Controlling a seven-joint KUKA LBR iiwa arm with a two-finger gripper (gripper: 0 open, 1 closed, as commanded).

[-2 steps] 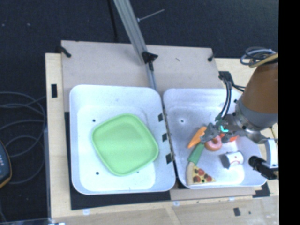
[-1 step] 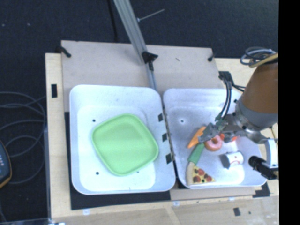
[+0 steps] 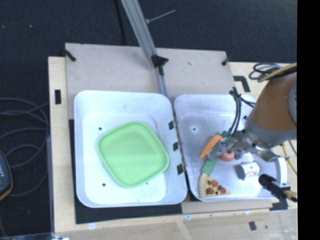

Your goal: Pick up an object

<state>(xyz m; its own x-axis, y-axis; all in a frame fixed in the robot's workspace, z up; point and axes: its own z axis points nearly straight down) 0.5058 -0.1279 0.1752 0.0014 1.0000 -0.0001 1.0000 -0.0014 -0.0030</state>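
My gripper [image 3: 223, 150] hangs low over the middle of the right bin [image 3: 200, 114], among the toys. An orange carrot [image 3: 211, 145] lies just left of it, touching or nearly touching the fingers. A small pink and red piece [image 3: 228, 156] sits right under the gripper. A pizza slice [image 3: 211, 185] lies at the bin's front, with its green crust end [image 3: 206, 167] pointing up toward the gripper. A white baseball [image 3: 248, 170] rests to the right. Nothing shows clearly held.
The left bin [image 3: 87, 109] holds a light green square plate [image 3: 133, 154]. A grey metal pole [image 3: 141, 29] slants down from the top to the gap between the bins. The arm's orange band [image 3: 275, 101] covers the right bin's far right side.
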